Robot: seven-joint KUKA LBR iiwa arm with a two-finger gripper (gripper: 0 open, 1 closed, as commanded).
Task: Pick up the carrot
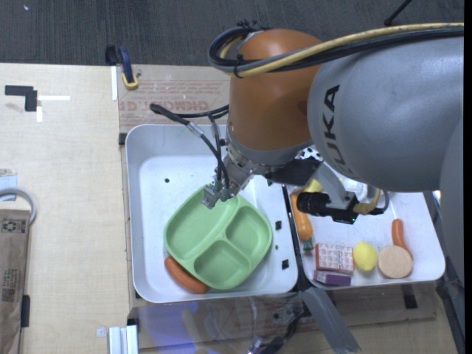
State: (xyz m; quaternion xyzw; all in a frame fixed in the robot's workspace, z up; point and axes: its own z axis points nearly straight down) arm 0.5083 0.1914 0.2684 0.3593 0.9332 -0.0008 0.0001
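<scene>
The carrot (302,223) is a slim orange piece lying lengthwise in the right bin (431,220), close against the divider between the bins. The gripper (216,192) hangs low in the left bin (147,198), just over the upper left rim of a green divided plate (219,242). It is well to the left of the carrot, and nothing shows in its grasp. The arm's orange band and grey body cover the far parts of both bins.
An orange-red sausage-like piece (184,275) pokes out from under the plate's near left edge. In the right bin lie a red and white box (333,257), a purple block (333,277), a lemon (364,256), a tan disc (394,262) and another orange-red piece (398,231).
</scene>
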